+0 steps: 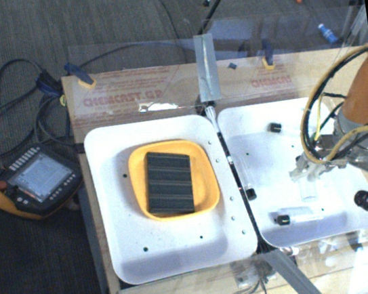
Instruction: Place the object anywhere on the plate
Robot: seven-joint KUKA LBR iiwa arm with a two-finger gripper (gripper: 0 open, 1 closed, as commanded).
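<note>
A yellow square plate (205, 174) sits in the middle of the left bin (111, 208). A dark, ridged rectangular object (169, 181) lies flat on the plate, well inside its rim. My gripper (306, 178) hangs over the right bin (268, 158), far to the right of the plate and apart from the object. The grey arm with its orange band (362, 92) and a bundle of yellow and black cables (317, 123) comes in from the right edge. Nothing shows in the gripper.
Small black pieces lie in the right bin at the back (274, 126) and near the front (282, 218). A metal divider strip (232, 170) runs between the bins. A teach pendant (35, 182) with cables rests on the floor to the left.
</note>
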